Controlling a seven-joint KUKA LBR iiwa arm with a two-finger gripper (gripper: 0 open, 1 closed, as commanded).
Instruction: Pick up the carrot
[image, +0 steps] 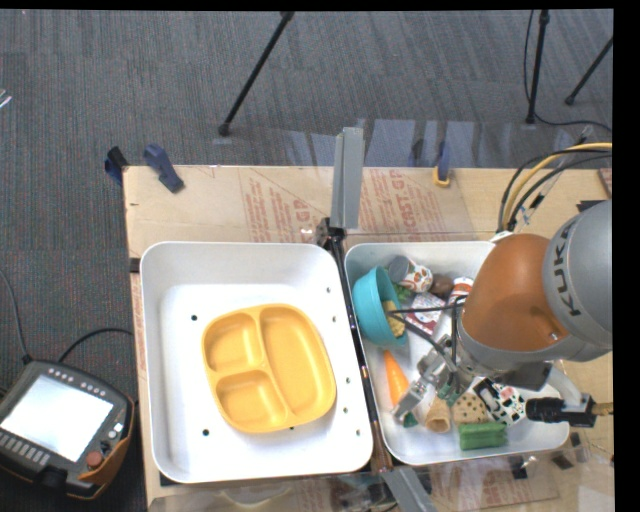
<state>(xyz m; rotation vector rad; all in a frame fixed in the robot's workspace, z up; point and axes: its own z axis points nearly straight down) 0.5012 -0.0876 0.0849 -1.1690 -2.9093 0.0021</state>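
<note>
Carrot (396, 377) lies on the floor of the right bin (425, 453), along its left wall, just nearer than the tipped teal bowl (372, 303) and apart from the yellow divided plate (267, 367) in the left bin (240, 262). Just to its right the gripper (424, 388) hangs low among the clutter, beside a cone-shaped toy (436, 413) and a green block (482, 435); whether its fingers are wide or narrow I cannot tell, and nothing visibly sits between them. By my judgement the pick is not yet made: closing on the carrot and lifting remain.
</note>
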